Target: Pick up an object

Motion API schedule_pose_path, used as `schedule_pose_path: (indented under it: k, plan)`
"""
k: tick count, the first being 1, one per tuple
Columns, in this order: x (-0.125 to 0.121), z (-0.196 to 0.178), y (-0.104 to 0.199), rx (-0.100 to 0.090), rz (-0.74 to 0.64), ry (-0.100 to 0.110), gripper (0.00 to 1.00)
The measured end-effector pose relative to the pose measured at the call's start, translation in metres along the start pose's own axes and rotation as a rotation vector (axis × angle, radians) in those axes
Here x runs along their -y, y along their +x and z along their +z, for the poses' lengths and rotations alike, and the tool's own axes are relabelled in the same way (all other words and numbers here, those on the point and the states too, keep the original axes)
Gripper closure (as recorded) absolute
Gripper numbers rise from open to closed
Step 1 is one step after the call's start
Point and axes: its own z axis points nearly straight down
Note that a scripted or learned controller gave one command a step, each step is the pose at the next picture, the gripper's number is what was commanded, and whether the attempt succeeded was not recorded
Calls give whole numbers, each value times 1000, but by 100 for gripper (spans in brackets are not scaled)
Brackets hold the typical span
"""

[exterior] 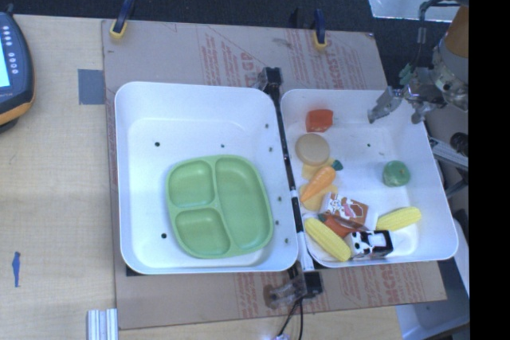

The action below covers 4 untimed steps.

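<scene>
My gripper [398, 109] hangs above the far right corner of the right bin [434, 171], fingers spread open with nothing between them. Below it in that bin lie a red block [319, 120], a tan round bun [312, 148], an orange carrot [317, 184], a green ball [395, 173], two yellow corn cobs [398, 218] [327, 239], a red-and-white packet [347, 210] and a black-and-white toy [370, 244]. The green ball lies nearest the gripper, apart from it.
The left bin [139, 131] holds a green divided plate [218, 205]. A tablet-like device [12, 68] lies at the bench's left edge. Blue and yellow clamps [319, 32] [121, 18] hold the cardboard sheet at the back.
</scene>
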Motion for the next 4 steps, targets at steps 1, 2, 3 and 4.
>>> schedule_pose_path:
  k: [1,2,3,4]
  plan:
    - [38,101,69,-4,-4,8,0]
    - [62,113,87,-1,1,3,0]
    - [-30,110,75,2,-2,-9,0]
    - [-31,112,83,0,0,-1,0]
